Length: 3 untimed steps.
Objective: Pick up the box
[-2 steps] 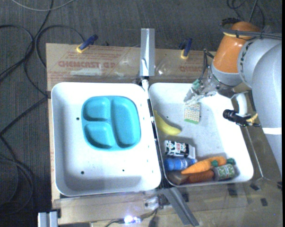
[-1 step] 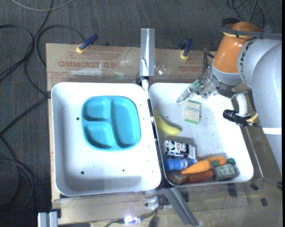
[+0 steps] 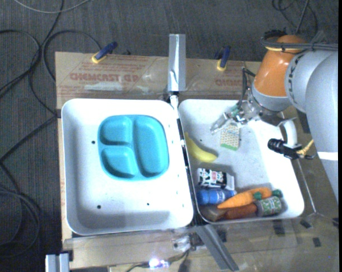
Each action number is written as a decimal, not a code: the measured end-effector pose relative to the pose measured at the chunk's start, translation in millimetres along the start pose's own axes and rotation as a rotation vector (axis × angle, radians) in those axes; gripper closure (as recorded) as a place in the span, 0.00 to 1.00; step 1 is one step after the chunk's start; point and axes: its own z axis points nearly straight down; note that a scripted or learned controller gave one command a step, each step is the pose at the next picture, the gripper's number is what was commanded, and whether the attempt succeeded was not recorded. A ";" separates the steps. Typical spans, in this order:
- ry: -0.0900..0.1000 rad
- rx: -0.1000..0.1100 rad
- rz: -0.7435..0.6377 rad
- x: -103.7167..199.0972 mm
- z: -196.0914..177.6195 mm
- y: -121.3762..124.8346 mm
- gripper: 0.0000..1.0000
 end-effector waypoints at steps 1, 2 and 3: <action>0.005 0.006 -0.047 -3.6 1.2 1.6 0.00; 0.017 0.025 -0.071 -6.9 12.9 3.7 0.00; 0.016 0.024 -0.072 -6.3 2.9 5.0 1.00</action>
